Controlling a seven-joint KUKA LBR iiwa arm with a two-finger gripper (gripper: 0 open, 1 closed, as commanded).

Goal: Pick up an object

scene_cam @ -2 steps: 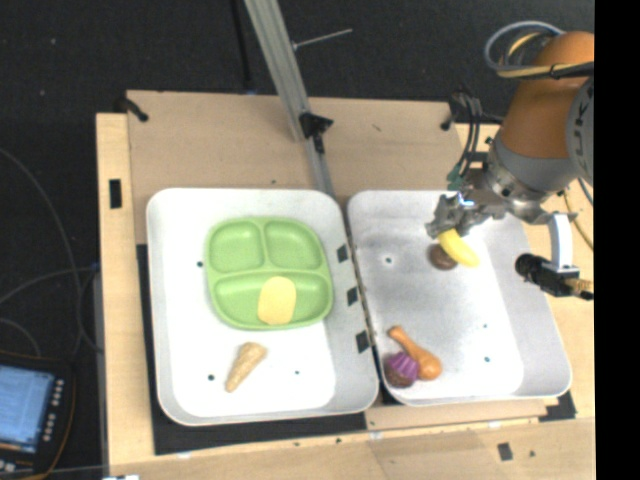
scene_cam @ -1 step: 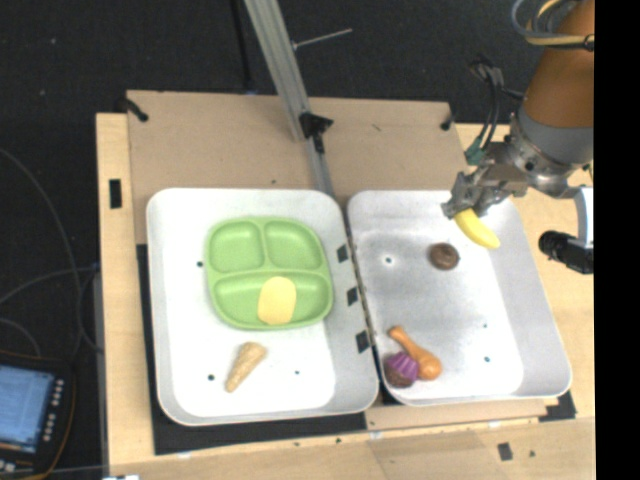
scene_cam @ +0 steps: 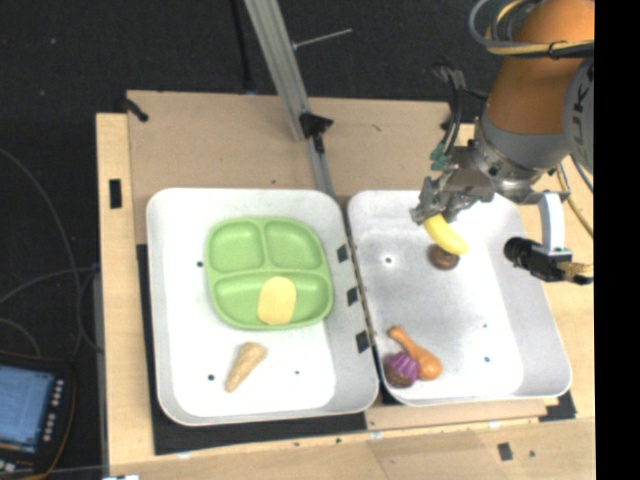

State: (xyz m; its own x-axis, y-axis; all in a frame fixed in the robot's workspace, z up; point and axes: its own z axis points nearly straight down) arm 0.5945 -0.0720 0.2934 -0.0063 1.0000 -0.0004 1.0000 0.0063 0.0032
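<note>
The pale wooden surface carries two shallow white plastic bins, smooth and round-cornered, side by side; taking the right bin as the landmark, the left bin sits just beside it across a narrow seam. The grey metal tool hangs over the right bin's far end, below the arm's glossy orange band. A smooth, curved yellow plastic banana juts out directly beneath the tool, its upper end meeting the tool's tips, so the tool looks clamped on it, though the tips themselves are hard to make out. Just under the banana's lower end, a small round brown object rests on the right bin's floor. At that bin's near left corner lie a purple ridged toy vegetable and an orange carrot-shaped toy, touching each other. The middle and right of the bin's floor are bare. In the left bin sit a matte green divided plate holding a yellow oval piece, and a tan cone-shaped toy nearer me.
</note>
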